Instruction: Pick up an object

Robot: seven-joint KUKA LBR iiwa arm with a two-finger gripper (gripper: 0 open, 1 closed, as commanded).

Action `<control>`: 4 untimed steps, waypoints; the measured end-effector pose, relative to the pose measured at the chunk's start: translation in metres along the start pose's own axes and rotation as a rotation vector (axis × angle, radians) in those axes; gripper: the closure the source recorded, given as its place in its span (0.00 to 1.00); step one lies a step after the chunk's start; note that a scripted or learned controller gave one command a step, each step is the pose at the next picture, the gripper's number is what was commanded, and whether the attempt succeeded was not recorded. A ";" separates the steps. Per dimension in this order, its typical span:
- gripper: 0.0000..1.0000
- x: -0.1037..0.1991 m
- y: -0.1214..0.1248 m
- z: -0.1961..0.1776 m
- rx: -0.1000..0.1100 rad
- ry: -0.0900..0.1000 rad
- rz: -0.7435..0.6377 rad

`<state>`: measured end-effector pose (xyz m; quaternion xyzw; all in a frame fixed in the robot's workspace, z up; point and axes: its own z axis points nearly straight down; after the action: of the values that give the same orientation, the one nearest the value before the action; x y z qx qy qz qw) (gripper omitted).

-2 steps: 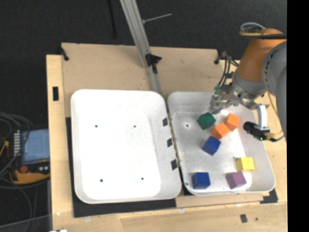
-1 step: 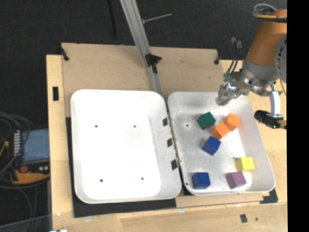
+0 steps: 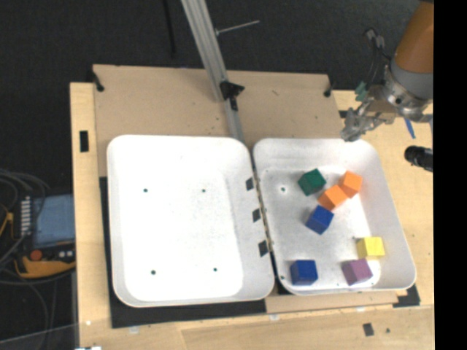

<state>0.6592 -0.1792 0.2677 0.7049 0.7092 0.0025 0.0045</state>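
The right bin (image 3: 387,195) holds several small cubes: a green one (image 3: 312,181), two orange ones (image 3: 351,183) (image 3: 335,197), two blue ones (image 3: 319,219) (image 3: 303,271), a yellow one (image 3: 371,247) and a purple one (image 3: 356,270). My gripper (image 3: 353,128) hangs above the bin's far right corner, beyond the cubes, with nothing seen between its fingers. It is small and partly blurred against the bench.
The left bin (image 3: 131,195) lies beside the right one. A slanted metal post (image 3: 208,46) rises behind the bins. Cables and a handheld unit (image 3: 44,228) lie off the bench's left side.
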 end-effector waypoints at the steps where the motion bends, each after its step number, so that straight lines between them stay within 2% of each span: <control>1: 1.00 -0.001 0.001 -0.008 0.006 0.000 -0.003; 2: 1.00 0.048 0.000 0.007 0.009 0.002 0.001; 3: 1.00 0.093 -0.011 0.017 0.011 0.002 0.001; 4: 1.00 0.145 -0.011 0.009 0.009 0.004 -0.001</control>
<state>0.6477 -0.0339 0.2580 0.7044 0.7098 0.0010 -0.0001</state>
